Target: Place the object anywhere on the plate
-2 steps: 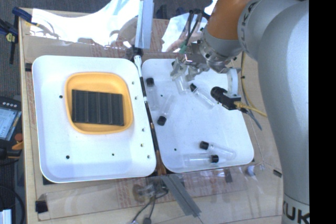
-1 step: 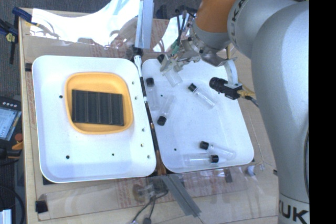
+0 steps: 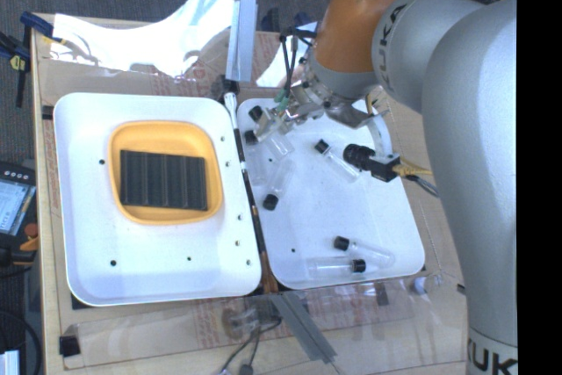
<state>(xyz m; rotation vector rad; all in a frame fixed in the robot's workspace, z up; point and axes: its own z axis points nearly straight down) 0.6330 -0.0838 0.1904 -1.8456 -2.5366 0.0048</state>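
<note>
**Hanging over the right bin's far corner, with the tubes lying apart from the plate**

Reaching in from the right with the grey arm (image 3: 457,101), showing the orange band (image 3: 356,22) just above the wrist. Holding the gripper (image 3: 281,111) low over the far left corner of the right bin (image 3: 307,219), close to the wall next to the other bin. Not being able to tell whether it is wide, narrow or gripping: too small and cluttered at that spot, with nothing clearly showing in its grasp.

Seeing a faint clear tube (image 3: 279,147) lying on the bin floor just beside the gripper, and a small black cap (image 3: 250,136) near the left wall. Finding a second black cap (image 3: 270,201) further toward the near side, along that same wall. Spotting a short capped tube (image 3: 338,161) toward the middle of the bin, lying at a slant. Noting a long capped tube (image 3: 338,264) resting along the near wall, its black end pointing right, with a loose cap (image 3: 341,242) just beside it.

Moving across to the left bin (image 3: 79,233): seeing the yellow plate (image 3: 162,136) sitting in its middle, bearing a dark ribbed panel (image 3: 164,180). Finding every tube and cap lying in the right bin, well apart from the plate. Catching a crumpled foil sheet (image 3: 176,31) on the bench beyond the left bin.
</note>
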